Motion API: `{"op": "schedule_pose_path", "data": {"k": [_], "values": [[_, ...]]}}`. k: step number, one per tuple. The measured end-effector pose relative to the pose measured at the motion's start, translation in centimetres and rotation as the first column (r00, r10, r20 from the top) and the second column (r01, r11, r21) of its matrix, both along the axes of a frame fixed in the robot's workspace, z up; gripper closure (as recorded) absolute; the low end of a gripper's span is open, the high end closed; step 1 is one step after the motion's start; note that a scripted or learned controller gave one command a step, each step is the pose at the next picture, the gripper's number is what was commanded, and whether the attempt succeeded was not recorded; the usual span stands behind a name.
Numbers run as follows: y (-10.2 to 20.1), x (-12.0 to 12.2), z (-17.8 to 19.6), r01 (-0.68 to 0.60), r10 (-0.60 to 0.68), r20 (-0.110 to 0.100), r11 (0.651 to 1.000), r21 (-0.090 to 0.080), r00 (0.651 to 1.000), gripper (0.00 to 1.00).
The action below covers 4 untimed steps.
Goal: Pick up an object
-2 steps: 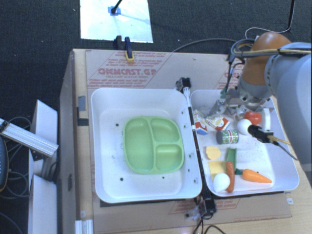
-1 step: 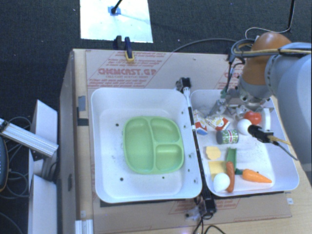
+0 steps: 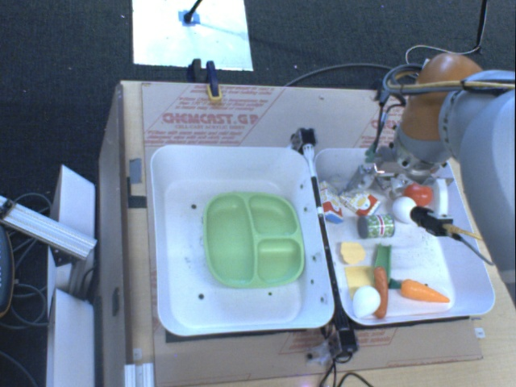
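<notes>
My gripper (image 3: pixel 372 174) hangs low over the back part of the right bin (image 3: pixel 476 285), with the grey arm coming in from the right. Just below it lie red-and-white cartons (image 3: pixel 355 205). A small green-banded can (image 3: pixel 376 226) lies on its side near them. A white egg (image 3: pixel 401 209) and a red tomato (image 3: pixel 418 193) sit to the gripper's right. I see nothing held between the gripper's parts.
Toward the right bin's front are a yellow round slice (image 3: pixel 352 253), a yellow block (image 3: pixel 359 276), a second white egg (image 3: pixel 366 301) and two carrots (image 3: pixel 423 292). The left bin (image 3: pixel 173 216) holds a green divided plate (image 3: pixel 252 239).
</notes>
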<state>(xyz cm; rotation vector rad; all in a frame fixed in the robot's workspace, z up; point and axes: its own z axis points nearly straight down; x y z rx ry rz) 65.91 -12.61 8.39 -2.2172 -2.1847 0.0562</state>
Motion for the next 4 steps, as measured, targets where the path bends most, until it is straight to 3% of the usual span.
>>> {"op": "schedule_pose_path", "data": {"k": [4], "values": [[2.4,0.0,-0.1,-0.001,0.001,-0.002,1.000,-0.005,1.000,0.00]]}}
